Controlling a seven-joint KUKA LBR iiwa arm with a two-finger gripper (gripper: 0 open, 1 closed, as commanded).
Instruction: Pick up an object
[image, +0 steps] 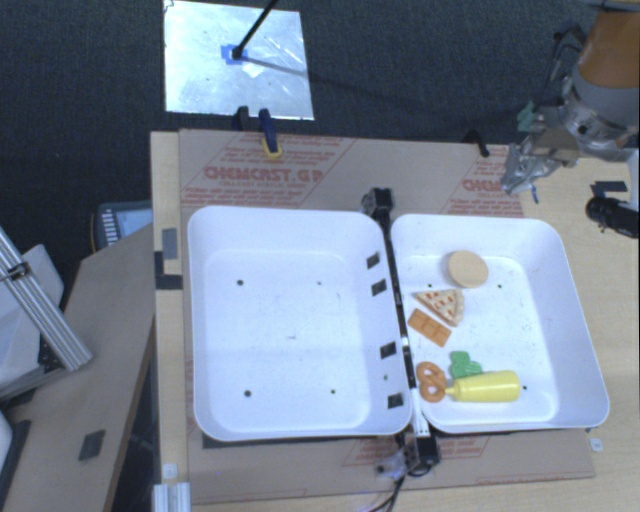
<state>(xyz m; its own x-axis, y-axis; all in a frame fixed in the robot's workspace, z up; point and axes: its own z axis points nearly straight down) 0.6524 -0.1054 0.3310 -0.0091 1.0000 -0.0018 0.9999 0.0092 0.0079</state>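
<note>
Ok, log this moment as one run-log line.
phase: approach | gripper: above bench, beyond right bin | held: nothing seen | right bin: round cookie, waffle wedge, pretzel, yellow bottle

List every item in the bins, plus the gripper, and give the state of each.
Round cracker: lying flat, right bin, apart from the rest.
Pizza slice: lying flat, touching the orange cracker.
Orange cracker: lying flat, below the pizza slice.
Pretzel: lying flat, against the yellow bottle.
Green piece: resting on the yellow bottle's upper side.
Yellow bottle: lying on its side.
Gripper: raised beyond the right bin's far corner, holding nothing visible.
</note>
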